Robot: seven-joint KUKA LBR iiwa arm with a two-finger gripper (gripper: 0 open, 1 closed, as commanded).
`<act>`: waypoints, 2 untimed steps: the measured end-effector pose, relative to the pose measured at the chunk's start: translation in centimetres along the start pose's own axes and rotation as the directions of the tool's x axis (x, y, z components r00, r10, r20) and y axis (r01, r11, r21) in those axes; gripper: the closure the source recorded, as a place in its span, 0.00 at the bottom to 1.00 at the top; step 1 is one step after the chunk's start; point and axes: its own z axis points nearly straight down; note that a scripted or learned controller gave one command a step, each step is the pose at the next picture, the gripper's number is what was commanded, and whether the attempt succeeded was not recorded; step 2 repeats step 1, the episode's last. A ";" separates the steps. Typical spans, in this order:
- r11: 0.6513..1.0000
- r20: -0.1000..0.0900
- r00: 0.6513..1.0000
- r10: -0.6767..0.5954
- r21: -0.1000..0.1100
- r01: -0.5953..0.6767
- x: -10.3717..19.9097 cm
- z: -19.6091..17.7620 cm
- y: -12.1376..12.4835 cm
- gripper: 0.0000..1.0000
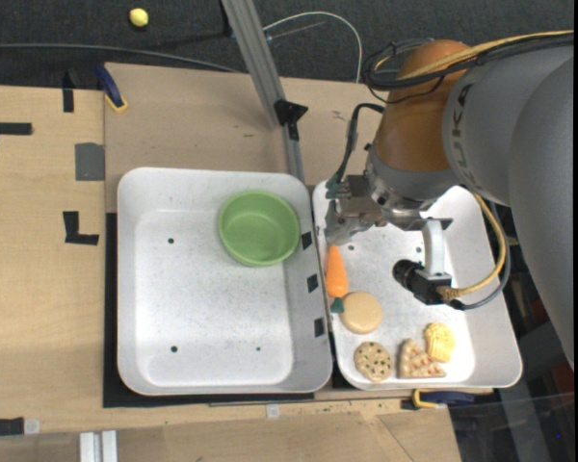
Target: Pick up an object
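A toy carrot (336, 271) lies along the left wall of the right bin (482, 354). Just below it sits a round beige bun (361, 311). Along the bin's front lie a speckled cookie (373, 359), a pizza slice (416, 361) and a yellow corn piece (439, 341). My gripper (345, 221) hangs over the bin's upper left corner, directly above the carrot's tip. A green bowl (258, 226) sits in the left bin (154, 354) near its back right corner.
A grey metal pole (260, 56) slants down to the gap between the bins. A black and white camera unit (430, 263) hangs off the wrist over the right bin. A small yellow ball (138, 16) lies on the dark floor beyond the bench.
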 end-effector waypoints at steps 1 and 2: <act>1.000 -0.001 1.000 -0.002 -0.001 0.002 6.1 -0.2 2.0 1.00; 1.000 -0.001 1.000 -0.002 -0.001 0.002 6.1 -0.2 2.0 1.00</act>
